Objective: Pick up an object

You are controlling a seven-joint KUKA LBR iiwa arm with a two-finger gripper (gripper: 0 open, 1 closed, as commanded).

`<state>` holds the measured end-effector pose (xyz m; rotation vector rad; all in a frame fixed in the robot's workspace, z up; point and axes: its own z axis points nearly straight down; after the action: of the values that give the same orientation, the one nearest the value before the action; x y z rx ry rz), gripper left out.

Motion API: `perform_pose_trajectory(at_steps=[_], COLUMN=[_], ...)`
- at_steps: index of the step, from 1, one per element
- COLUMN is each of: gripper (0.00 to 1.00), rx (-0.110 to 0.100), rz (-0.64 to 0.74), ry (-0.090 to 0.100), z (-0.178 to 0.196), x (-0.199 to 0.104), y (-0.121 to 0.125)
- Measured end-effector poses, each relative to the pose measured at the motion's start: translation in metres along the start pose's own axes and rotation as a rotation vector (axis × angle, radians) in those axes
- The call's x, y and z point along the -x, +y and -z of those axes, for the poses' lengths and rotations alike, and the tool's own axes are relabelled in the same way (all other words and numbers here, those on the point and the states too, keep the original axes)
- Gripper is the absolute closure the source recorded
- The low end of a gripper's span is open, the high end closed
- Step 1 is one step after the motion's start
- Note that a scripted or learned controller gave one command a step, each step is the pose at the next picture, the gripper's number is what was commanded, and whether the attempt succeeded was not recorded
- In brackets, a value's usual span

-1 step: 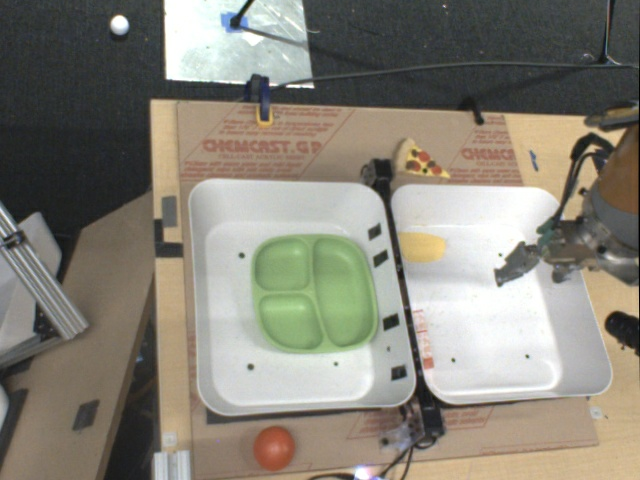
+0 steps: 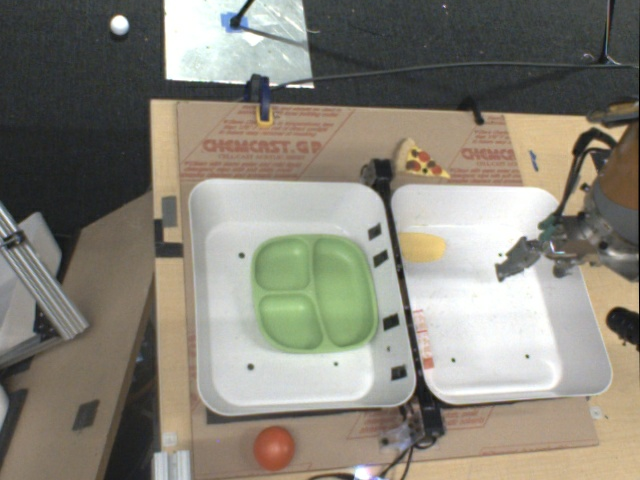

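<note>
A yellow oval object (image 2: 423, 247) lies in the right bin (image 2: 480, 373), close to its left wall. A green three-compartment plate (image 2: 314, 292) rests in the middle of the left bin (image 2: 225, 368). My gripper (image 2: 516, 260) reaches in from the right and hangs over the right bin, to the right of the yellow object and apart from it. Nothing shows between its fingers.
A toy pizza slice (image 2: 422, 161) lies on the cardboard behind the bins. A red ball (image 2: 274, 447) sits on the bench in front of the left bin. A blue and yellow clamp (image 2: 261, 101) holds the board's far edge. A metal frame (image 2: 40, 278) stands at the left.
</note>
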<state>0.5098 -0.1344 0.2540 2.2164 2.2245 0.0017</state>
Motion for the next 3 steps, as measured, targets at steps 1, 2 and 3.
perform_pose_trajectory(at_steps=[1,2,3], gripper=[0.0,0.0,0.0], rx=[-0.004,-0.005,-0.004], rz=[-0.002,-0.002,-0.002], ry=[0.001,0.002,0.002], z=[-0.058,-0.118,-0.17], x=[-0.001,-0.008,-0.009], y=[0.009,0.01,0.01])
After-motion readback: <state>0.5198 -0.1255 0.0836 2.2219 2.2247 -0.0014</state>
